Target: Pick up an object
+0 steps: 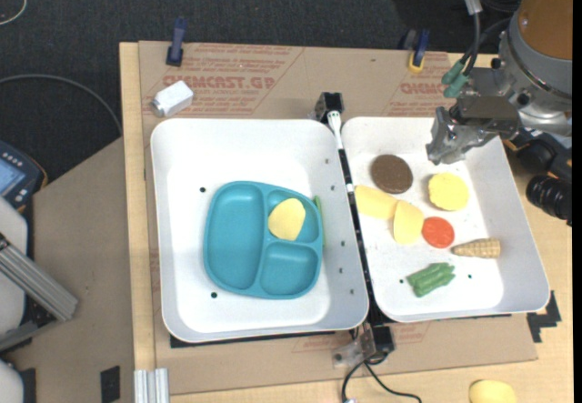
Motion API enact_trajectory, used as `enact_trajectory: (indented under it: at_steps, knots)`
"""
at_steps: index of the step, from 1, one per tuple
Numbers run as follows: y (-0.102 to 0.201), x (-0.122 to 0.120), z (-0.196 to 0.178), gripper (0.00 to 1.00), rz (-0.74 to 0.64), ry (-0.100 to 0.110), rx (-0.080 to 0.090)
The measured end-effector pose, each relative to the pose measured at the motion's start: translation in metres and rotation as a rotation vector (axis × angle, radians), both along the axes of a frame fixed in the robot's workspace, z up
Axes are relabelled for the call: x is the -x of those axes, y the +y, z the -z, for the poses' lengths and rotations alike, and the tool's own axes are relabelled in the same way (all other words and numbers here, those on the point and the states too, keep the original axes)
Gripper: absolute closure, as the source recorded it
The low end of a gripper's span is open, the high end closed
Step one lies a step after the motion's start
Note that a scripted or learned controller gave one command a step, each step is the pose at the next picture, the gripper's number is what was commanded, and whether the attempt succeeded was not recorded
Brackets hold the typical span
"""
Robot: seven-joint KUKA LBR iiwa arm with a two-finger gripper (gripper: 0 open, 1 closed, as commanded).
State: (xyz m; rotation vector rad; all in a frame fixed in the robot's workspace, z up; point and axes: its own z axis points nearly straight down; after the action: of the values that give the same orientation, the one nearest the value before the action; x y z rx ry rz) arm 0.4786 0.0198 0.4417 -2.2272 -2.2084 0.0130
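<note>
Nearest cam: green toy veg (429,278) at front of right bin (518,292). Gripper (443,148) hangs over bin's back, nothing btwn fingers; can't tell open/shut. I'd target brown disc (392,173): just left & fwd of tips, flat, no long axis.

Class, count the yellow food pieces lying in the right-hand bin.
3: one against the bin's left wall, one just right of it, and a round one below the gripper. None looks hidden.
</note>
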Motion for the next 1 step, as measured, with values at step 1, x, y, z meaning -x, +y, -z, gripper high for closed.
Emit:
enact_trajectory:
  at_steps: [1]
  knots:
    - [-0.009, 0.0001, 0.1019, 1.0, -0.005, 0.001, -0.002]
